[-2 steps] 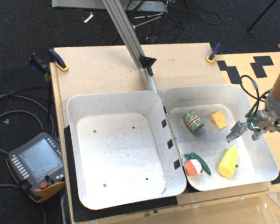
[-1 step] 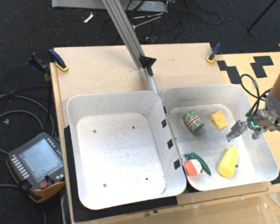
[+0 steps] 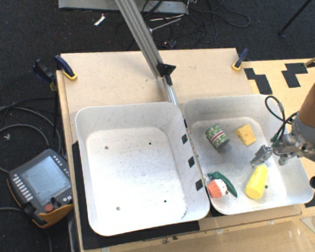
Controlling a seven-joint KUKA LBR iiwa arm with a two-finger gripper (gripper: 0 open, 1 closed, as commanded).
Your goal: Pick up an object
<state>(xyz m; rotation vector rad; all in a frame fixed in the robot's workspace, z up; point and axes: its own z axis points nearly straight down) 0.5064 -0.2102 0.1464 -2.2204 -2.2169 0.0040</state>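
Yellow, rounded plastic bottle-shaped object (image 3: pixel 257 182) lies tilted in the right white bin (image 3: pixel 293 198), with no readable label. Just above its upper end hangs the grey two-finger gripper (image 3: pixel 268 155), fingers spread apart around nothing.

No text, label, brand or number can be read anywhere: the green can (image 3: pixel 217 136) bears a pale band whose print is too small to make out, and the screen of the teach pendant (image 3: pixel 41 184) is a blur.
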